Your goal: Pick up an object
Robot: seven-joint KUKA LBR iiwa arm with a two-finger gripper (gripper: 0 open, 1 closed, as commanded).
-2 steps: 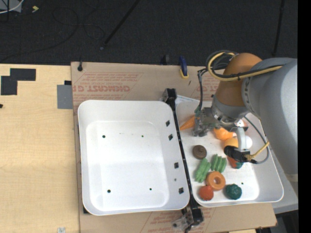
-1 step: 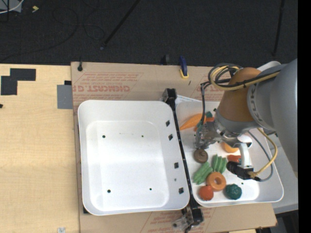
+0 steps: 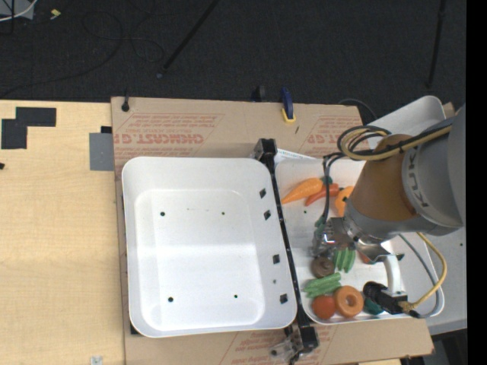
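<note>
My gripper (image 3: 328,243) is lowered into the right bin (image 3: 303,163), near the middle of its left half. Just under its tip lies a small brown object (image 3: 321,266), with a green piece (image 3: 346,260) beside it on the right. Whether the gripper touches either one I cannot tell. An orange carrot (image 3: 303,191) lies toward the bin's far end. Nearer the front sit a green pod (image 3: 323,285), a red tomato-like ball (image 3: 325,306) and an orange ring (image 3: 350,301). The arm's orange band covers the bin's right half.
The left bin (image 3: 199,242) stands beside the right one, split from it by a black divider rail (image 3: 275,226). Both rest on a cardboard sheet (image 3: 198,131). The wooden bench top (image 3: 53,234) stretches to the left.
</note>
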